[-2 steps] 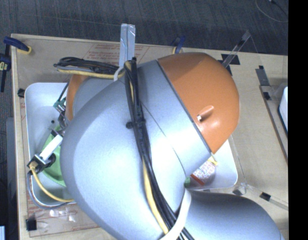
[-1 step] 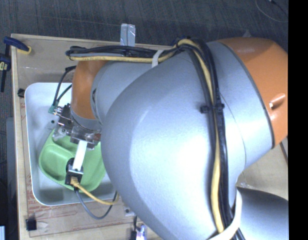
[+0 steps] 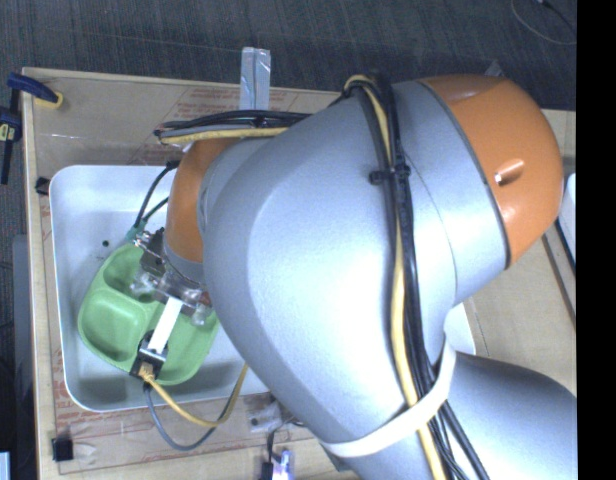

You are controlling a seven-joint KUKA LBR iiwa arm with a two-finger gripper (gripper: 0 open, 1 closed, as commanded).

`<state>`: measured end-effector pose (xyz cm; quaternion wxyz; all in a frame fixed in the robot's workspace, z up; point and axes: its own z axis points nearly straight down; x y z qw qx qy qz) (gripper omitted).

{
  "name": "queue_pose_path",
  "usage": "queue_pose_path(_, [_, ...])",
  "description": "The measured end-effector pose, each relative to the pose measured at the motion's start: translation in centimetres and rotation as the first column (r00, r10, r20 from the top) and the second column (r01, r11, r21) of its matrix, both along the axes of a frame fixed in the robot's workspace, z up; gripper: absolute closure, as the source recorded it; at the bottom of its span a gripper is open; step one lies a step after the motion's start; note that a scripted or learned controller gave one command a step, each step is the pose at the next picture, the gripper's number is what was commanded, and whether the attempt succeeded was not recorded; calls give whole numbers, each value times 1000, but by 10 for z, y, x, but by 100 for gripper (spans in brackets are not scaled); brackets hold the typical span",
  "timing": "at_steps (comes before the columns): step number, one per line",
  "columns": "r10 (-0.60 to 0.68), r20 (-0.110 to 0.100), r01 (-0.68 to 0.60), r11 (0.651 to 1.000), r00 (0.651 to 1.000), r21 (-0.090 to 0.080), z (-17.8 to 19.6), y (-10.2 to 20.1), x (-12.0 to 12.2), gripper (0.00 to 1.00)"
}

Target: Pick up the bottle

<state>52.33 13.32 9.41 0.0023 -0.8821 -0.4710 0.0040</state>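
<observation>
Now my gripper (image 3: 166, 293) sits over a green plastic dish (image 3: 108, 320) at six o'clock in the shallow white bin (image 3: 73, 193) — open or closed, I cannot tell.

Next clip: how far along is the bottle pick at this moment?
Done: the arm is extended over the left bin, with the end effector low over a green divided dish. In hand: I cannot tell whether anything is gripped, because the arm's bulk hides much of both bins. Left: a confirmed grasp on the bottle, then the lift.
</observation>
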Motion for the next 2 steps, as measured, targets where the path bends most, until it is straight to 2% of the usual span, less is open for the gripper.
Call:
queue_pose_path(1, [11,4,-11,1000,1000,3,11,3,2,100])
queue_pose_path(2, [-47,4,47,999,999,9,2,-9,24,100])
